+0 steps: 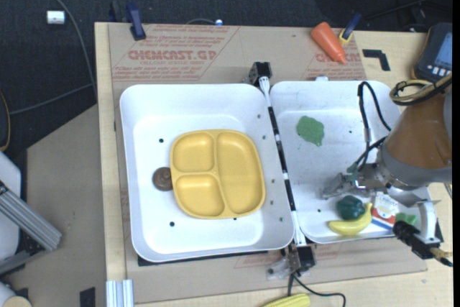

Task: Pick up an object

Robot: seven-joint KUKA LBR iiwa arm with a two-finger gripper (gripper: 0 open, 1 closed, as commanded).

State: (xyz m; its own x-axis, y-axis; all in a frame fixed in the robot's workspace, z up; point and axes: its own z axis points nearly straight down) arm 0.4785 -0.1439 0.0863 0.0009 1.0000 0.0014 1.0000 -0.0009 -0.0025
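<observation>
Reaching low into the right bin (pixel 316 93), the gripper (pixel 345 187) hovers just beside a dark green object (pixel 351 208) near the front edge; nothing lifted yet, grasp unclear.

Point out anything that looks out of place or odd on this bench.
The orange carrot lies on the cardboard behind the right bin, outside both bins. A small brown disc sits half tucked against the yellow divided plate in the left bin.
</observation>
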